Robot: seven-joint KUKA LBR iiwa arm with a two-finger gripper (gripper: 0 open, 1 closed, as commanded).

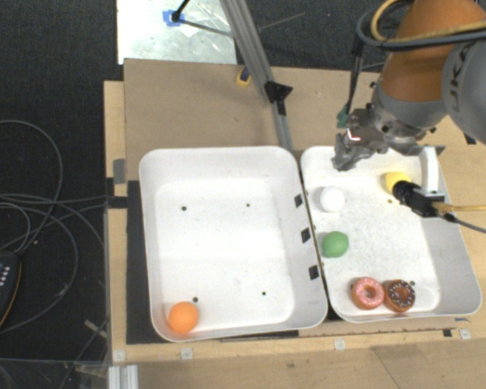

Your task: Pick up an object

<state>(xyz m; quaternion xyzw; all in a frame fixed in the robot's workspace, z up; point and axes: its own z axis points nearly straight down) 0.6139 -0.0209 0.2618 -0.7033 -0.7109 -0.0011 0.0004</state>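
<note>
A: Nearest the camera, what is logged?

B: A matte orange ball is noted in the near corner of the left shallow white plastic bin. In the right shallow white plastic bin, at the near rim, a pink-frosted ring doughnut toy and a brown-frosted ring doughnut toy are seen touching side by side.

A: Handling?

B: All are judged light, probably foam or hollow plastic. The doughnuts lie flat; a grip across the outer ring is advised, though the neighbour is likely to be nudged. The orange ball sits close to the bin wall, so finger clearance is judged poor.

A: Further in?

B: A small matte green ball is marked mid-bin, well apart from the rest. It is taken as the easiest pick: grasped across its widest part from above. Roll-away is expected if it is pinched off-centre. Beyond it a glossier white ball is logged near the dividing rims; slip is judged likelier there.

A: Far end?

B: A yellow rounded object is partly covered by a black fitting; its shape cannot be settled. The two-finger gripper is placed above the far rim, near the white ball. Nothing is seen between its fingers; whether they are spread or closed cannot be told.
</note>
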